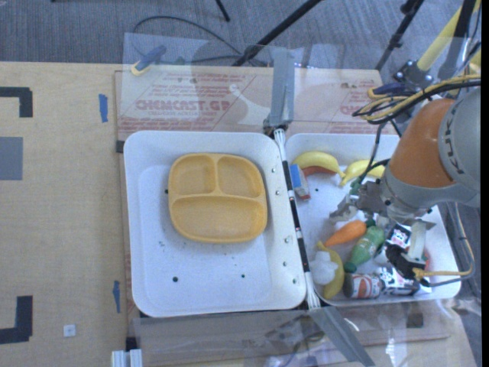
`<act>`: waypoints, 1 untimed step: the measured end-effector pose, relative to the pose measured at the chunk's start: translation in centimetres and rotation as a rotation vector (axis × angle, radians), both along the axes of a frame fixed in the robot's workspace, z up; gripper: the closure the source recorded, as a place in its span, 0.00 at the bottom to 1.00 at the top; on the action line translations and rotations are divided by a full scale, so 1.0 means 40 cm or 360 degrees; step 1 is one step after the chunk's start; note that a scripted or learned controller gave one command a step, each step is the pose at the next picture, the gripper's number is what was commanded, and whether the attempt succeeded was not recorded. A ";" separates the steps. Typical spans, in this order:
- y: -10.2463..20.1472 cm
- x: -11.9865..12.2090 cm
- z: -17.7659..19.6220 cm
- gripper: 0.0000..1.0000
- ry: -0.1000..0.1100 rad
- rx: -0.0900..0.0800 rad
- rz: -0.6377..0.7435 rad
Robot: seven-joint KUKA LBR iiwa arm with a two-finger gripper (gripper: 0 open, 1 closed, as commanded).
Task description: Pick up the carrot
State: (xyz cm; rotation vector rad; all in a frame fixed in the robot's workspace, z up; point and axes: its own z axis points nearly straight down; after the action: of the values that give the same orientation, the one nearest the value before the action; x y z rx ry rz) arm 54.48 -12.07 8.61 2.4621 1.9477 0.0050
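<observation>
In right bin [451, 281]: one carrot [346, 232], two bananas [318, 160], one green bottle [365, 246].

Desk [61, 228], pale wood. Directly on top: two shallow white bins side by side, left bin [145, 228] and right bin [443, 270]; clear plastic sheet [199, 102] behind; blue tape strips [103, 107].
</observation>
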 end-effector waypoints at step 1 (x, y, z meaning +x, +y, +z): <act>0.060 -0.055 0.001 0.00 -0.0005 -0.0004 0.0213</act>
State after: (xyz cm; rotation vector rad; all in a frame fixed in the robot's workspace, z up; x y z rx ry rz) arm 52.29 -9.65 8.66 2.3235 2.1061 0.0067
